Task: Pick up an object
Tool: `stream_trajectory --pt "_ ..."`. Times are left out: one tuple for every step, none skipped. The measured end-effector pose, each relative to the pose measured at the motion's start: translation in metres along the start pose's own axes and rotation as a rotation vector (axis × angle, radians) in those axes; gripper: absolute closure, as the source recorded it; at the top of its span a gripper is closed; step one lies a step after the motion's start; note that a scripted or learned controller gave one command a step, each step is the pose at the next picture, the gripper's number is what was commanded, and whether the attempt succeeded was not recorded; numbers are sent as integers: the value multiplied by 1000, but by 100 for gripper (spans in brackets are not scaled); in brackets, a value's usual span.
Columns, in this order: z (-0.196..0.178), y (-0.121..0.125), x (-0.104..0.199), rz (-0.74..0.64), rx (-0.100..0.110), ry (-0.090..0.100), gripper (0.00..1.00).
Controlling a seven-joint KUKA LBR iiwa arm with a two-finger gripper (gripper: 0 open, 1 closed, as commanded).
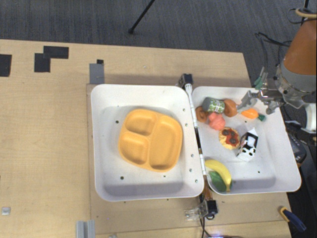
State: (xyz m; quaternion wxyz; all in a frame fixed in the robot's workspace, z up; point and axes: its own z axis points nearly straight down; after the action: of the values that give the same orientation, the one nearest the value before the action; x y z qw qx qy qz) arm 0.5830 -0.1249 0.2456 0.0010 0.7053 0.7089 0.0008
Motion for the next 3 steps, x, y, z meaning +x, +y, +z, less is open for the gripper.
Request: stream_trajectory --pt "159 18 -27 -2 -5 -2 0" --pt "162 80 -38 -105 32 11 0" --pt "151 81 -40 -108 30 4 100"
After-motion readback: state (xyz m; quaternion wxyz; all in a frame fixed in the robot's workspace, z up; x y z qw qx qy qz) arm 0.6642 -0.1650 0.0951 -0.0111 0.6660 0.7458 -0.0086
